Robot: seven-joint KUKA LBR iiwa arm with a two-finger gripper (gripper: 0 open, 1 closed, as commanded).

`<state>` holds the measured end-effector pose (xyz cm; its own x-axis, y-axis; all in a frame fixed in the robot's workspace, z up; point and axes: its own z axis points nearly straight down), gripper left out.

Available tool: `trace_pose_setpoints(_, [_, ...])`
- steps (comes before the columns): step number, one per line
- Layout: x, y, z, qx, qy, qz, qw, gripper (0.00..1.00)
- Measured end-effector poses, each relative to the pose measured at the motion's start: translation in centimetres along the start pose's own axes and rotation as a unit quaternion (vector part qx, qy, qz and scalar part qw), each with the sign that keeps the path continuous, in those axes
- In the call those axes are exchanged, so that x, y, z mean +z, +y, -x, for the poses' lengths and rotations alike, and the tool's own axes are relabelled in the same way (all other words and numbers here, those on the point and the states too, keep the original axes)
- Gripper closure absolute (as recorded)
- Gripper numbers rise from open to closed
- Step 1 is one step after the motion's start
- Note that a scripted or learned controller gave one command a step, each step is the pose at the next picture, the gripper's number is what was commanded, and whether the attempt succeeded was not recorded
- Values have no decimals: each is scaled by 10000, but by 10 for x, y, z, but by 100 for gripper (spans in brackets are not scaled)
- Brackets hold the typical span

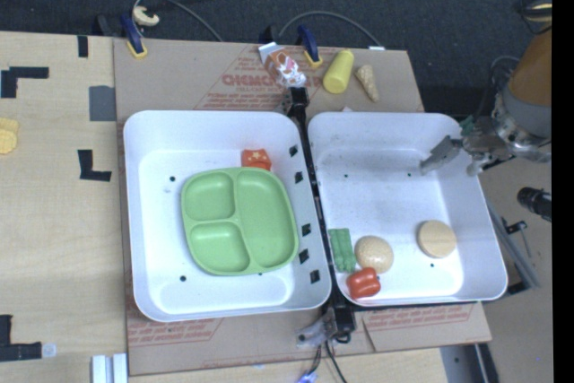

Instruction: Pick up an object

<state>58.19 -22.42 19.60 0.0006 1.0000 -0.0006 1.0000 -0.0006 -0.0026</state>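
My gripper (450,164) hangs over the right edge of the right bin (395,139), open, with nothing between its fingers. Below it, in the front part of that bin, lie a flat tan disc (437,239), a round tan ball (374,253), a red pepper-like piece (363,283) and a green strip (340,248). The tan disc is the closest to the gripper, well apart from it. In the left bin (148,193) a small red-orange object (256,159) sits behind a green divided plate (239,221).
On the cardboard behind the bins lie a yellow cylinder (338,72), a tan cone (368,82) and a small printed packet (282,65). Cables run across the dark floor at the back. The back half of the right bin is bare white.
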Motion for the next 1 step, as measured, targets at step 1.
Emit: trace_pose_setpoints(1, [-34,-40,-43,-14,5,14,10000,0])
